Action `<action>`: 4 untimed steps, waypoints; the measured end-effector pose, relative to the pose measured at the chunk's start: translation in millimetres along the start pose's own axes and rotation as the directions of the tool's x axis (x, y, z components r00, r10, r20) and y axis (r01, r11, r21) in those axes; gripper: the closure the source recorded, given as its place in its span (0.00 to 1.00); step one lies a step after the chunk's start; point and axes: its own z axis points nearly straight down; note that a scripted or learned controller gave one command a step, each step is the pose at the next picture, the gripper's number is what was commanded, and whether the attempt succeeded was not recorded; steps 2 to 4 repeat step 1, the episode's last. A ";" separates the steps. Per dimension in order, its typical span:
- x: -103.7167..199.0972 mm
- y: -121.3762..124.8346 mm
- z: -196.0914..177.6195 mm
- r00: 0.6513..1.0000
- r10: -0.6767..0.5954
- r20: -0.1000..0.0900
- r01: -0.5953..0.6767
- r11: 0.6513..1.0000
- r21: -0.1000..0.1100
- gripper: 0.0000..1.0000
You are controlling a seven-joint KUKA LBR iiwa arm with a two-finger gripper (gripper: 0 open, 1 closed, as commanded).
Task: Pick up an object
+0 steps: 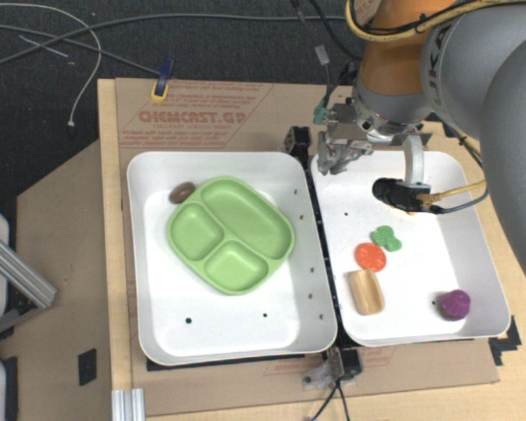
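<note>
Pincer (335, 158) hangs over the top left corner of the right bin (473, 235), close to the wall it shares with the left bin (158, 305); seen from above, under the grey wrist, how far open it is cannot be told, nor whether anything sits in it. The loose things in the right bin lie lower in the view, well apart from the pincer: a small green piece (386, 238), an orange-red round thing (371, 257) just below and touching it, a tan wooden cylinder (366, 291) just under that, and a purple ball (455, 303) off near the bottom right corner. In the left bin a green divided plate (232, 233) (three compartments) lies at a tilt, with a small dark brown oval thing (183, 192) at its upper left rim. Both bins rest on the cardboard-covered table (210, 117), where a blue clip (164, 77) sits at the top edge.
</note>
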 end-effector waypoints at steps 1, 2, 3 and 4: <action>54.1 15.2 12.6 1.000 0.000 0.000 0.000 1.000 0.002 1.00; 54.1 15.2 12.6 1.000 0.000 0.000 0.000 1.000 0.002 1.00; 54.1 15.2 12.6 1.000 0.000 0.000 0.000 1.000 0.002 1.00; 54.1 15.2 12.6 1.000 0.000 0.000 0.000 1.000 0.002 1.00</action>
